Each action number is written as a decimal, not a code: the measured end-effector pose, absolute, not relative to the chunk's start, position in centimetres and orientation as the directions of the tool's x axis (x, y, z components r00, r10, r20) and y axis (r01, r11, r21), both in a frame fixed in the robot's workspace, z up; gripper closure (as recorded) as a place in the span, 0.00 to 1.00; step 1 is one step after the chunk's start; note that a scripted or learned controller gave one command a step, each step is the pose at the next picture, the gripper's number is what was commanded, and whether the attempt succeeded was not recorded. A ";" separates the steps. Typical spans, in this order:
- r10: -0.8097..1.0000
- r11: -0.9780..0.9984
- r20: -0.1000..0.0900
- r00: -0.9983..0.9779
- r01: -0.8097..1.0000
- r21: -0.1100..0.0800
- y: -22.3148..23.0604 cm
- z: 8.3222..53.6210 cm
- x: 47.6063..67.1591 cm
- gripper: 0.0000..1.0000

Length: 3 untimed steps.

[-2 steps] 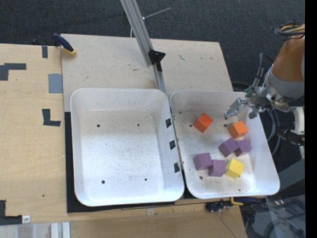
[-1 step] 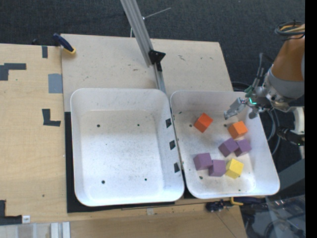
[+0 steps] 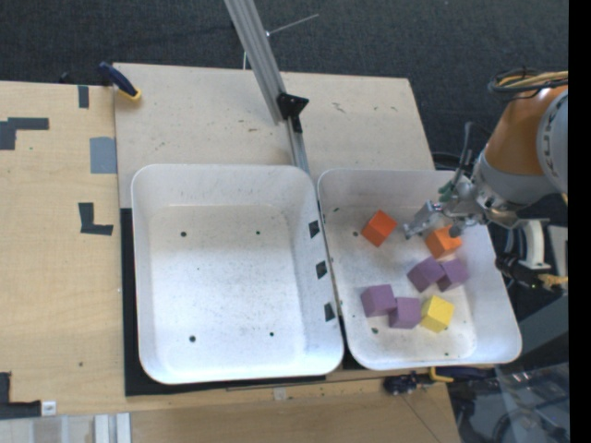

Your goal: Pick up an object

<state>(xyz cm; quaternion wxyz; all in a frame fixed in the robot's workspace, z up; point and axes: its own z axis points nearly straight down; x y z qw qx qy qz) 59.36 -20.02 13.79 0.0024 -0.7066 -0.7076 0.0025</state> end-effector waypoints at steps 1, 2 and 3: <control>1.000 0.001 -0.009 -0.001 1.000 0.018 -20.3 11.8 59.9 0.00; 1.000 0.003 -0.011 -0.003 1.000 0.020 -20.2 12.7 60.0 1.00; 1.000 0.001 -0.001 -0.001 1.000 0.003 -20.9 17.3 59.8 1.00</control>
